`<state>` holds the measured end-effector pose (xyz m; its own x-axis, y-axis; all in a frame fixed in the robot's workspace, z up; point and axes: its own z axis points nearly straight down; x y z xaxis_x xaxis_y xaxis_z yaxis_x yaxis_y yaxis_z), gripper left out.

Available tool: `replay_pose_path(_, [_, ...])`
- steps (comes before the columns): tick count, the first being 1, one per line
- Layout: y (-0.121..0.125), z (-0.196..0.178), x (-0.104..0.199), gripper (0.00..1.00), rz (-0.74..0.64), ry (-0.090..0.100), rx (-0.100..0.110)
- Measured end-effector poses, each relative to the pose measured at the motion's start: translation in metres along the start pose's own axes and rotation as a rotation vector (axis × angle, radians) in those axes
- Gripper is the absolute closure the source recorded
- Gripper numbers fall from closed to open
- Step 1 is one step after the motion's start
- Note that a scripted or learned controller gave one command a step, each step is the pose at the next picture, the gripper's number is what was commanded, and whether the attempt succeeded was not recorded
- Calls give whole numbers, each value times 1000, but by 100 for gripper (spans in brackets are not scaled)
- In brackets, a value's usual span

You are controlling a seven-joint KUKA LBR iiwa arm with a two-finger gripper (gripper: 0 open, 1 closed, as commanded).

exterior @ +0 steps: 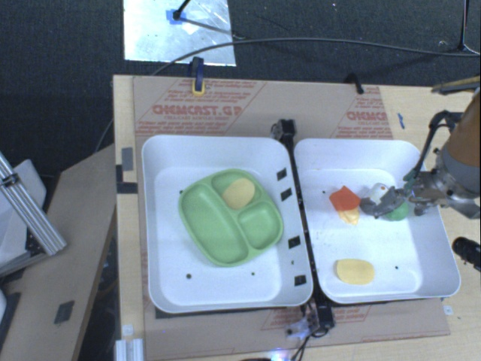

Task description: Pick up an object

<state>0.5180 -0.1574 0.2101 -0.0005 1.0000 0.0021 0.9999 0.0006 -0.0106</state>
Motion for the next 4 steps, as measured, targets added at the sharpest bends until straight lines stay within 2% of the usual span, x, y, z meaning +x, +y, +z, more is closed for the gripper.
replay_pose_path(1, [3,-6,0,0,-3,-3,-13])
replay_pose_path(3, [3,107,-9,0,-1,-1,-8])
replay_pose_path(4, [4,126,-8,0,0,-2,-10])
